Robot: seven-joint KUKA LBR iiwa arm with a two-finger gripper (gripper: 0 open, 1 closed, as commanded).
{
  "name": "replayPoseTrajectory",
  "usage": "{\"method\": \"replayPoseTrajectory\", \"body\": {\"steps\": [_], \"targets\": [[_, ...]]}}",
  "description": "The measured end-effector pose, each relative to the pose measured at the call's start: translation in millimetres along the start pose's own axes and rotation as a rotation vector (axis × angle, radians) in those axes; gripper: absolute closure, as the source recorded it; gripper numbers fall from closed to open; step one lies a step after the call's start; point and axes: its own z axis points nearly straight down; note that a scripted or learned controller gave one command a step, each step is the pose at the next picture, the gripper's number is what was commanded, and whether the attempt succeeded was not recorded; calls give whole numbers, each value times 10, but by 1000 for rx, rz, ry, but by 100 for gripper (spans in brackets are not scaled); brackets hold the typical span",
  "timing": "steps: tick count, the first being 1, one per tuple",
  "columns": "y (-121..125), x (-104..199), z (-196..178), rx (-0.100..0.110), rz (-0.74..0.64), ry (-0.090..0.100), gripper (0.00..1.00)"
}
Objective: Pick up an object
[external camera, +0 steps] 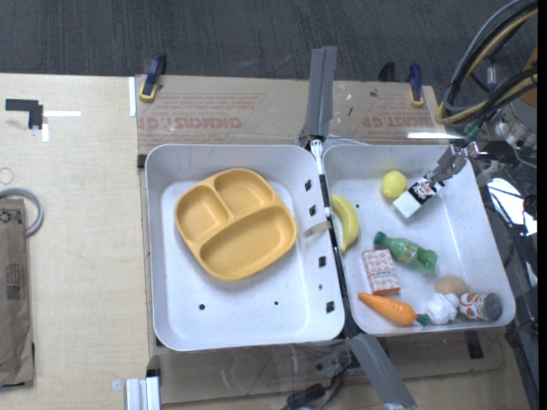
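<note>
One target only: centre gripper (445,166) squarely over small white box (418,193) at upper right, clear of lemon (393,184), lift straight; grip state impossible to tell.

You've got dark grey carpet (214,20) up top, a pale wooden bench (73,229) below, cardboard sheet (231,109) clamped along its back edge.

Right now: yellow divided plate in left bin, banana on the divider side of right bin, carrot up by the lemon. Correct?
Not quite. In the camera view the carrot lies at the right bin's near edge, below the small box, far from the lemon. Plate and banana are as stated.
</note>
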Motion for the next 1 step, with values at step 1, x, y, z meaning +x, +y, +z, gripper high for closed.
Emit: {"method": "replayPoseTrajectory", "body": {"steps": [1], "targets": [[102,197,1557,-1,-143,0,0]]}}
